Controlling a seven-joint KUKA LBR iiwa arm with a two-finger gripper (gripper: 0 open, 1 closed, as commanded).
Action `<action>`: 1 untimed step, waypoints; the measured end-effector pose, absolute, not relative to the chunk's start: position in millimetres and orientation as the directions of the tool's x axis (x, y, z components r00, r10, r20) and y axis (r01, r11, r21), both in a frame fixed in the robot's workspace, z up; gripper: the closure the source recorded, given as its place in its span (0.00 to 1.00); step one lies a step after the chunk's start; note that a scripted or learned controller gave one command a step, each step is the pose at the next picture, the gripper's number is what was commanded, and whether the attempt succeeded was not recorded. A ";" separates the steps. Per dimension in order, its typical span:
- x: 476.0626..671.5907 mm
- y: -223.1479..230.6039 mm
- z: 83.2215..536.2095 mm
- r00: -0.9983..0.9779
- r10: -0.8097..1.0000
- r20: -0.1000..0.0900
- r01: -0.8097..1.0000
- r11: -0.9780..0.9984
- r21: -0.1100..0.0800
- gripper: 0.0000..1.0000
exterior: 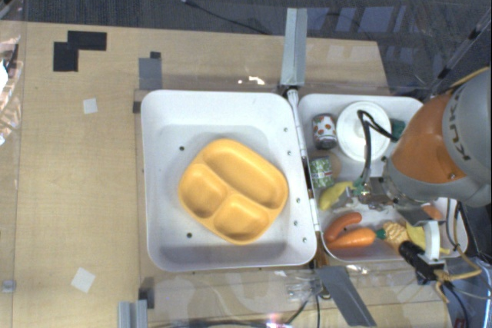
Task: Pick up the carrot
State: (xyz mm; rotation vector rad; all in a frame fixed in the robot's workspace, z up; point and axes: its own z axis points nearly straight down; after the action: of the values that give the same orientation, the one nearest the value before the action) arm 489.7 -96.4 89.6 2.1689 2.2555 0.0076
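An orange carrot [353, 239] lies in the right bin [307, 165]. The end effector [372, 194] hovers above; whether it is apart or together, I cannot tell. It should descend straight, straddling the carrot's middle.

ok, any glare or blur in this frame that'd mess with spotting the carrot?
Camera view: small glare streaks on the clear panels at the bins' top and bottom edges, none on the carrot; soft shadow under the yellow tray; the arm covers part of the right bin; overall slightly soft, no motion blur.
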 end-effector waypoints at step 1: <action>492.7 -100.9 90.2 -0.438 0.899 -0.011 0.899 0.438 0.017 0.00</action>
State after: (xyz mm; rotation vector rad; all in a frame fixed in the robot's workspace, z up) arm 492.7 -100.9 90.2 1.6564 2.6483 0.0130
